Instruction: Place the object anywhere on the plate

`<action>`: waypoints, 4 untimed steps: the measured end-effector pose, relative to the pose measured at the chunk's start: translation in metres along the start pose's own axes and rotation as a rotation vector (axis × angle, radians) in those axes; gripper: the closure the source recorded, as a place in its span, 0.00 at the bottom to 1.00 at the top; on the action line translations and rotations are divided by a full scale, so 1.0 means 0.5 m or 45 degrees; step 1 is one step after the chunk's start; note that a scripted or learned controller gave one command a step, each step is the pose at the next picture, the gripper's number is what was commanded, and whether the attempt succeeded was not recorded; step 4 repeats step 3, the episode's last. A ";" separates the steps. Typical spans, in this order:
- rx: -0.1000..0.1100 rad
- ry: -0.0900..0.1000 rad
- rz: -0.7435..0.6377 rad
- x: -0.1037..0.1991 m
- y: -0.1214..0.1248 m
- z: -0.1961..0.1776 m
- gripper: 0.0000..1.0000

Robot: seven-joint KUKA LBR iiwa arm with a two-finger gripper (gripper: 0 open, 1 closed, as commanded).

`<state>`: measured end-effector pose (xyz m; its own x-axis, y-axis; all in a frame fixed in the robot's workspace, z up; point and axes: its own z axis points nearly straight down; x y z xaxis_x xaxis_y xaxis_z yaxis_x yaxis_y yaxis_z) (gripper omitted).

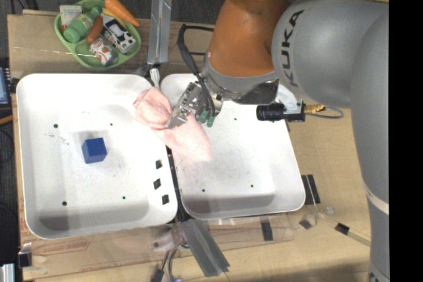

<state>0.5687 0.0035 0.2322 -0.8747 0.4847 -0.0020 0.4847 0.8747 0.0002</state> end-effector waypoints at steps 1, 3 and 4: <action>-0.001 -0.002 -0.514 0.005 0.097 -0.018 1.00; -0.002 -0.002 -0.650 0.004 0.199 -0.006 0.00; -0.002 -0.002 -0.650 0.004 0.199 -0.006 0.00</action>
